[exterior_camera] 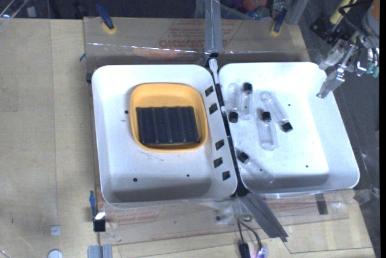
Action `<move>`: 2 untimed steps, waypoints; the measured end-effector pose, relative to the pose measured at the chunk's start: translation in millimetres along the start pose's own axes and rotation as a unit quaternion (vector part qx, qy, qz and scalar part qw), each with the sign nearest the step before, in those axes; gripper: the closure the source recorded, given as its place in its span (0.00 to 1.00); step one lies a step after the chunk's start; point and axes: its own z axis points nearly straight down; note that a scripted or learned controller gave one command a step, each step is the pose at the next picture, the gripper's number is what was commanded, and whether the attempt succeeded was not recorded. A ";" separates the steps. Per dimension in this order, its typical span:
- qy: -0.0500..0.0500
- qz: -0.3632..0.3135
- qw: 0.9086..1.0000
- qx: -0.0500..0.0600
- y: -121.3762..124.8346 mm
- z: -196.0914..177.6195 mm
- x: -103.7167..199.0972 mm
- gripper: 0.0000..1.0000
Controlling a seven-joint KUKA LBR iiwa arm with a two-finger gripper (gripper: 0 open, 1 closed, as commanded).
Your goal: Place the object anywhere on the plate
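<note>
Judging by the pincer (329, 87) at right, grip state unreadable, I'm pre-grasp: drop onto a vial (266, 124), then carry left to the plate (167, 94).

- One fixed camera is set above the tabletop (36, 130), looking down at a slant.
- Both white bins are framed side by side: left bin (114, 184), right bin (325, 160).
- The far edge of the tabletop is seen at top, the near edge at bottom.
- A middling distance is kept; both bins are taken in whole, with tabletop margin at left.
</note>
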 end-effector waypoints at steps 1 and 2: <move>0.000 -0.086 0.996 0.000 2.5 3.4 -1.5 0.00; -0.002 -0.183 0.983 0.000 3.1 -4.5 -3.3 0.00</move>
